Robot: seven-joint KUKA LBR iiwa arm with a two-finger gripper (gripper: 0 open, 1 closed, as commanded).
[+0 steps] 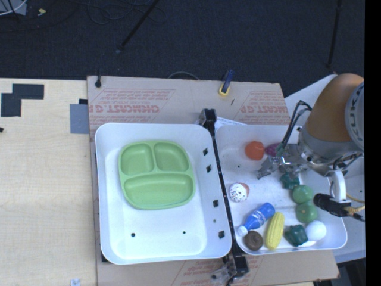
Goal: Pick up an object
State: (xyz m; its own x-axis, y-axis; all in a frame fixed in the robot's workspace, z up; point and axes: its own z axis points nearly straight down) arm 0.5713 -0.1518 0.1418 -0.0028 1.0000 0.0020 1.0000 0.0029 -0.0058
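Orange-banded arm [333, 109] looms over the right bin [262, 252], gripper [284, 168] low at right-center; can't tell its state. Orange ball [254, 150] just left of it looks light, hard, roll-prone, so I'd pinch across the middle.

Arm [333, 115] reaches in from right, wrist bent down; end effector [284, 170] low, fingers unclear.

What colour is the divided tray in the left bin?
Light green; the tray shows plainly in the camera view.
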